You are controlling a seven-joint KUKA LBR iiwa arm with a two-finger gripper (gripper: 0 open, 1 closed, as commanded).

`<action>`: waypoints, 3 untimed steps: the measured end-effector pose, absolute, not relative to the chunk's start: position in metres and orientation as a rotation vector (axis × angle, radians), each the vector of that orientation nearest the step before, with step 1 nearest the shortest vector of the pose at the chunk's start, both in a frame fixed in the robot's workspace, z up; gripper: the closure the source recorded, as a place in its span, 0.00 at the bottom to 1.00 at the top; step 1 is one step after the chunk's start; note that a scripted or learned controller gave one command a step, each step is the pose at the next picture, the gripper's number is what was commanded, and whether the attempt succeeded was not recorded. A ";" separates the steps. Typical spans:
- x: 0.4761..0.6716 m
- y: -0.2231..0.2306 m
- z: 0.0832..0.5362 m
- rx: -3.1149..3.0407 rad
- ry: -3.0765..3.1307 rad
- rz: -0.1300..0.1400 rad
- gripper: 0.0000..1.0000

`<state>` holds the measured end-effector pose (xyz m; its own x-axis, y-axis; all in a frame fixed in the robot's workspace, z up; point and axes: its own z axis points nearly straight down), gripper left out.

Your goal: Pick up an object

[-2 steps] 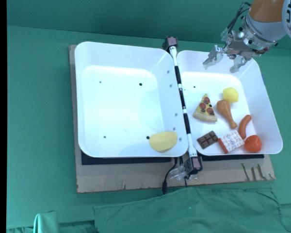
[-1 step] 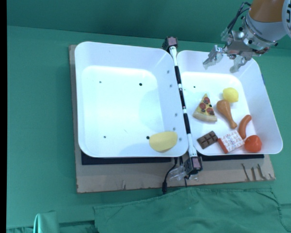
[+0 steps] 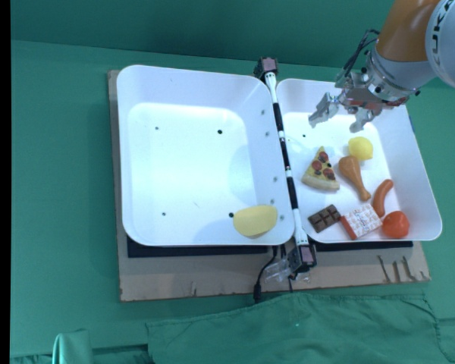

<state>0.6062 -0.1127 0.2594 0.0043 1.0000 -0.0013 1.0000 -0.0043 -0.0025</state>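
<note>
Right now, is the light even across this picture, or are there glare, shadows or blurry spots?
In the camera view the light is soft and fairly even. The left bin has a brighter washed-out patch on its floor. The toys cast only faint shadows, as by the pizza slice. The gripper looks slightly soft beside the crisp chocolate bar. The green cloth shows no glare.

Left bin [image 3: 189, 89] lies mostly open except a yellow chip [image 3: 255, 220]; right bin's [image 3: 417, 158] lower half is crowded.

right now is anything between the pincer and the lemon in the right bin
Nothing visible. The pincer hangs open above the right bin, with bare white floor between it and the lemon; the chicken leg lies beyond.
</note>
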 end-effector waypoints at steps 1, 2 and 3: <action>0.599 -0.115 0.201 -2.225 -2.215 0.006 0.00; 0.601 -0.117 0.185 -2.230 -2.223 -0.006 0.00; 0.604 -0.119 0.200 -2.244 -2.228 -0.016 1.00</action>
